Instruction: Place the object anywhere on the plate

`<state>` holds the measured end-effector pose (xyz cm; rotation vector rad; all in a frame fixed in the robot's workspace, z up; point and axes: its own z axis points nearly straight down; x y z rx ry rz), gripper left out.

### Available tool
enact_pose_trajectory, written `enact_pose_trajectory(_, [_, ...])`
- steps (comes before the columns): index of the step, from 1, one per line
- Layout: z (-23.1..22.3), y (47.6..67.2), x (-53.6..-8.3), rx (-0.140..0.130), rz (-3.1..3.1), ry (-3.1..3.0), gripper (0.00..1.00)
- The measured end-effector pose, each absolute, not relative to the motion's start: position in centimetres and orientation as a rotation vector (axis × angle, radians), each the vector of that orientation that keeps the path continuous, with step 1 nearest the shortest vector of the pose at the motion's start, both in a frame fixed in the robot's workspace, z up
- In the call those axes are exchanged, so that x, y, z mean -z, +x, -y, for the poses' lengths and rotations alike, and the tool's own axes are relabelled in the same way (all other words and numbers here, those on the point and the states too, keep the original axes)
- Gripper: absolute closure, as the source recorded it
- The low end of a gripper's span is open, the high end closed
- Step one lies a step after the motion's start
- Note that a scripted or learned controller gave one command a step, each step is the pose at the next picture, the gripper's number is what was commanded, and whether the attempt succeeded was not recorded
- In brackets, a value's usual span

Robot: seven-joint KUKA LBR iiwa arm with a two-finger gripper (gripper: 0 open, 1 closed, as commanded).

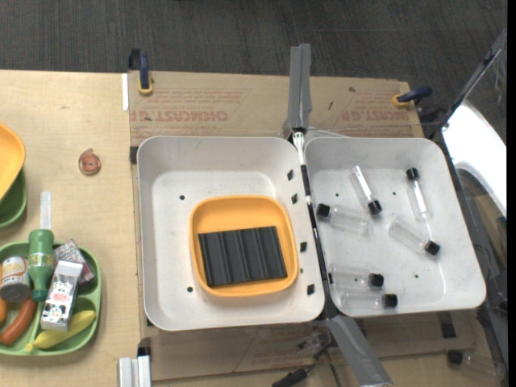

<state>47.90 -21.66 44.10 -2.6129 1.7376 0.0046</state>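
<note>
An orange plate with rounded corners lies in the middle of the left bin. A dark grey ribbed slab lies flat on the plate and covers most of its floor. In the right bin several clear vials with black caps lie scattered. One vial is near the top, another vial is at the upper right, and a third vial is near the middle right. More lie along the bin's front.
A white and grey part of the machine stands beyond the right bin's outer edge. On the wooden table to the left sit a green tray of toy food and a yellow bowl. Clamps hold cardboard behind the bins.
</note>
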Motion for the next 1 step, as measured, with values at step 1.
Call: enact_pose_trajectory(1, [21.32,48.55,-42.81,-0.003,-1.158,-2.916,0.0])
